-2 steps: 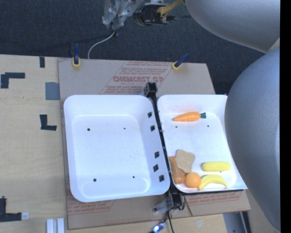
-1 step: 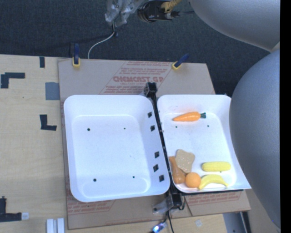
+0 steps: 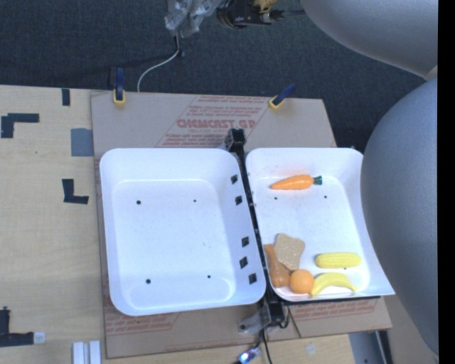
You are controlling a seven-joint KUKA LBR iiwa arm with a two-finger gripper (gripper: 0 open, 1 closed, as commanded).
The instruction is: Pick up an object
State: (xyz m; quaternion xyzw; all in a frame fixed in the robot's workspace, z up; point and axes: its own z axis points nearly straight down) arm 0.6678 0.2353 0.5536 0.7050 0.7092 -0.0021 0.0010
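In the right bin [image 3: 355,213], at its near edge, a banana [image 3: 333,285] lay touching an orange [image 3: 301,281], with a corn cob [image 3: 338,260] just behind and a bread slice [image 3: 288,250] on a brown piece. Farther back lay a carrot [image 3: 293,183]. At the far side the pincer [image 3: 186,15] was blurred; I cannot tell its state.

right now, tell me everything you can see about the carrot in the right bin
The carrot is a small toy, plastic by its smooth look, with an orange body and a dark green stub at its right end. It lies flat on the floor of the right bin, in the far half, its length running across the bin with the pointed tip toward the divider. Nothing touches it; the bread slice, corn, orange and banana are grouped at the near end.
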